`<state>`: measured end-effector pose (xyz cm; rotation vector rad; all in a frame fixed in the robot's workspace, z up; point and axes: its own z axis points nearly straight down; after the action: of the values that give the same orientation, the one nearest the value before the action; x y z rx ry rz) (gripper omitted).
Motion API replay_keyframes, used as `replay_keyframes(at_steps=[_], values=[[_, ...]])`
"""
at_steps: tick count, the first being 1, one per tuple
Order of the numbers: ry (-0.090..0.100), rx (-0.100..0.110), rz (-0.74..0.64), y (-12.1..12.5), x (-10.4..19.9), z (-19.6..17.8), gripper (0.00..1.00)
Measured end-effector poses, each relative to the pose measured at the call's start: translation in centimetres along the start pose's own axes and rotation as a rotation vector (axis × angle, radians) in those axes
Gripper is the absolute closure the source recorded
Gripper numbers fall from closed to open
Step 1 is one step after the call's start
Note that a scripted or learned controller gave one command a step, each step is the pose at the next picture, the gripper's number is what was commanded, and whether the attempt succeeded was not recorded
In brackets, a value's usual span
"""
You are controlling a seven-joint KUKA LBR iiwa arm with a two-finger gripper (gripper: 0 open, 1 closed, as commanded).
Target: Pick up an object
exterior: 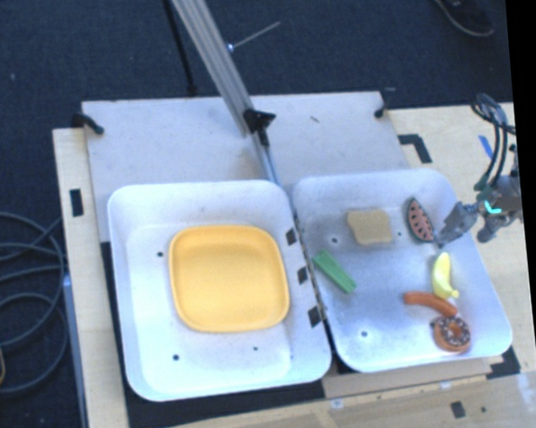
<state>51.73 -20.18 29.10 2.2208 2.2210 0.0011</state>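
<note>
Most of the arm is cut off at the right side of the view; what shows is a grey tip of the gripper (455,222) reaching over the right rim of the right bin (342,202), with blurred wiring and a teal glint behind it. Whether its fingers are spread or pressed together cannot be told, and nothing can be seen between them.

The right bin holds six small things. A tan square sponge (371,226) lies in the far middle. Just right of it, close to the gripper tip, is a watermelon slice (420,219), dark red with a green rind, its details hard to make out. A green block (334,272) lies tilted near the bin's left wall. Toward the near right, a yellow banana (443,275) lies just above an orange-red sausage (431,302), the two nearly touching. A brown doughnut (451,333) sits near the front right corner, close to the rim.

The middle and near-left floor of the right bin is bare, giving open room.

The left bin (138,220) holds a yellow square plate (228,277), which sits in its middle, apart from all four walls.

A metal bar (217,54) slants down from the far side and ends where the bins meet.
</note>
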Motion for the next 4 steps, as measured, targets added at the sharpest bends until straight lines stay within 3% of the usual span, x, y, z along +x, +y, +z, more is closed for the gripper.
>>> replay_keyframes(at_steps=[1,4], values=[[0.0,0.0,0.0,0.0,0.0,0.0,0.0],[0.001,0.006,0.001,0.0,0.8,17.2,0.0]])
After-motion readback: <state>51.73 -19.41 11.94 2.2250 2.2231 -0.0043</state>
